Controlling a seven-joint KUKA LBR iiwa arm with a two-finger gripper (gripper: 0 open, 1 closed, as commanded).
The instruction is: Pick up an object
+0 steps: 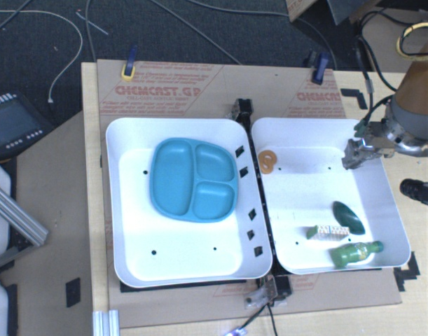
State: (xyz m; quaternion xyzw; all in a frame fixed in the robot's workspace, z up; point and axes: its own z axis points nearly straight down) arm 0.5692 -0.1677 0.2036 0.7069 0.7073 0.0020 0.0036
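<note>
Green bottle (355,253), dark green leaf-shaped thing (349,216) and a small wrapped packet (328,232) lie in the right bin (298,187) (nothing lifted yet). The gripper (354,152) hangs at the bin's far right edge; its grip I cannot tell.

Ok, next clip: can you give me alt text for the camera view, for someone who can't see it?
A grey robot arm's gripper hovers over the upper right edge of the right white bin, which holds a small tan pretzel, a dark green object, a small striped item and a green bottle. The left white bin holds a blue divided plate.
</note>
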